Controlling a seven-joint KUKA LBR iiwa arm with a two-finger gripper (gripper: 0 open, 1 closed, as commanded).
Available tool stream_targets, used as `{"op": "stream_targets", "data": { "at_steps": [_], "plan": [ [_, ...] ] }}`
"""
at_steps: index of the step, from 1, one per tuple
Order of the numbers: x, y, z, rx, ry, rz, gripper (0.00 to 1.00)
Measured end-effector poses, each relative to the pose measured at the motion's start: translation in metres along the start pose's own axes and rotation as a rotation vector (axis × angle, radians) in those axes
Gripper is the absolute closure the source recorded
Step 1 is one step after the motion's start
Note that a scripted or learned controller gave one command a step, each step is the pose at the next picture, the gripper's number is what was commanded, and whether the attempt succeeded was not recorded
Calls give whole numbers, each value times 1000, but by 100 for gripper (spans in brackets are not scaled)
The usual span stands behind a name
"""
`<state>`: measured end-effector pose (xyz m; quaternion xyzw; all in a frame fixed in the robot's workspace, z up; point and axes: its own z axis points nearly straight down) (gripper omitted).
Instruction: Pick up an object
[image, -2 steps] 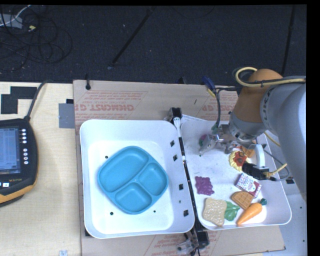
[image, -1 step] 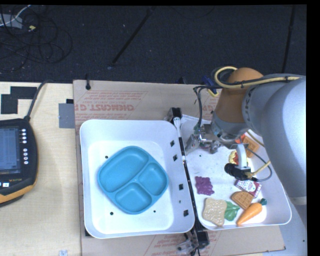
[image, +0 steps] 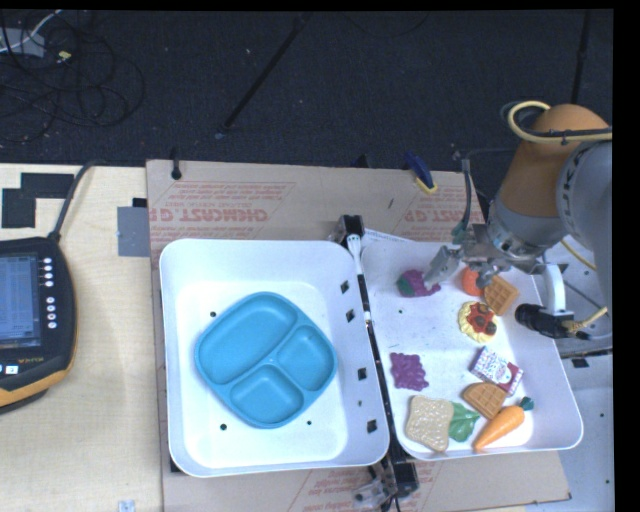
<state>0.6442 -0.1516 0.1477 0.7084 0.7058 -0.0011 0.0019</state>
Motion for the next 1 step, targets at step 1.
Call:
{"op": "stream_targets", "data": {
  "at_steps": [1],
  "plan": [
    [36,-2,65,8,6,-5,0]
  ]
}}
